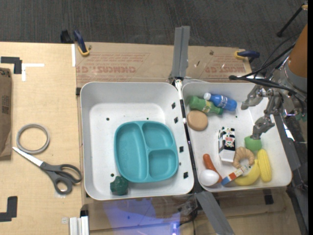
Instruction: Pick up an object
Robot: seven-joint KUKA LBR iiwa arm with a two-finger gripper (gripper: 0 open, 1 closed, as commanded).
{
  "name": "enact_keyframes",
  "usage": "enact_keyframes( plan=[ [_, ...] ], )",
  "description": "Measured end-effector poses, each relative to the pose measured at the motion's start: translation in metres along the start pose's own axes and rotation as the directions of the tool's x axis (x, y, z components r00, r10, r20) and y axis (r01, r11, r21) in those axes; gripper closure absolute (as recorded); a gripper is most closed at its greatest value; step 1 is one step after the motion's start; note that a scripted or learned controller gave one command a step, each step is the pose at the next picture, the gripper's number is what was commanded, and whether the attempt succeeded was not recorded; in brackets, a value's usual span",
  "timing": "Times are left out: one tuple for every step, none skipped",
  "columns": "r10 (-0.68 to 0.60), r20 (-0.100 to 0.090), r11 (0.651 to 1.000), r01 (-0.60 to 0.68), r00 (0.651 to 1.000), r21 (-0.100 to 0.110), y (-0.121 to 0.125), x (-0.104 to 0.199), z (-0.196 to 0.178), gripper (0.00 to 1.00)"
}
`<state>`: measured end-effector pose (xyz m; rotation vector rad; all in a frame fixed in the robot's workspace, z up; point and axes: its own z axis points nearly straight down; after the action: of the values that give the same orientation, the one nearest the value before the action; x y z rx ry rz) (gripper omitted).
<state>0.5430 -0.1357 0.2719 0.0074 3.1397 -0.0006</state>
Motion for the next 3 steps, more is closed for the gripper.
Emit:
enact_keyframes(
  plan=[
    [0.009,-0.001,1.000,-0.009,1.000,0.000,0.025,0.016,0.122,0.00],
    [0.138,0.003,0.990,-0.138,0.990,0.000,0.006,0.027,0.179,0.00],
    [0.206,-0.001,0.979,-0.206,0.979,0.000,0.041,0.040,0.180,0.00]
  ],
)
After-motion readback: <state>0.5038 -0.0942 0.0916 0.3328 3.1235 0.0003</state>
